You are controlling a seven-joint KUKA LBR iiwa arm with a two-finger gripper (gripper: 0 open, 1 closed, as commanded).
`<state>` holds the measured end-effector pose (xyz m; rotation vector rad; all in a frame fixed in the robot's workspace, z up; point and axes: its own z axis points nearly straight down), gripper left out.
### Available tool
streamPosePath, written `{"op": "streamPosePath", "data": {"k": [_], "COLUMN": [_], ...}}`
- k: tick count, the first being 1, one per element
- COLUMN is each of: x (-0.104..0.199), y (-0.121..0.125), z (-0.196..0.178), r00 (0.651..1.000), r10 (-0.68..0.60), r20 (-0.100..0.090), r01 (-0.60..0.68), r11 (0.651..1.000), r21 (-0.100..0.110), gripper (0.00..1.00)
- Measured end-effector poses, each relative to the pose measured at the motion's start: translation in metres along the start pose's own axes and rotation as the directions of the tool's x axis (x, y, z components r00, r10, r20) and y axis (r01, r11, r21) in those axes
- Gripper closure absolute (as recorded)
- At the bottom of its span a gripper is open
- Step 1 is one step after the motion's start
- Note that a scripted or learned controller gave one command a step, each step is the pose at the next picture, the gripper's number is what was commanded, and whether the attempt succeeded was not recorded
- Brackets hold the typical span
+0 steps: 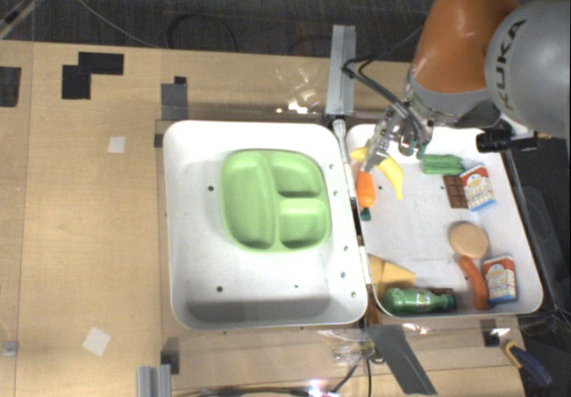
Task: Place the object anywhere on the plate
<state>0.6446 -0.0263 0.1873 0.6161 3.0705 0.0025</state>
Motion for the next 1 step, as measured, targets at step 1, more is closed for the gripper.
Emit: {"op": "streamPosePath", "data": {"k": [1], "x": [0.0000], "y": [0.0000], "z": [0.0000], "r00": [1.000], "r10": [0.000], "r20": [0.000], "r01": [0.000], "r11": [1.000], "r21": [0.000], "gripper": [0.00]}}
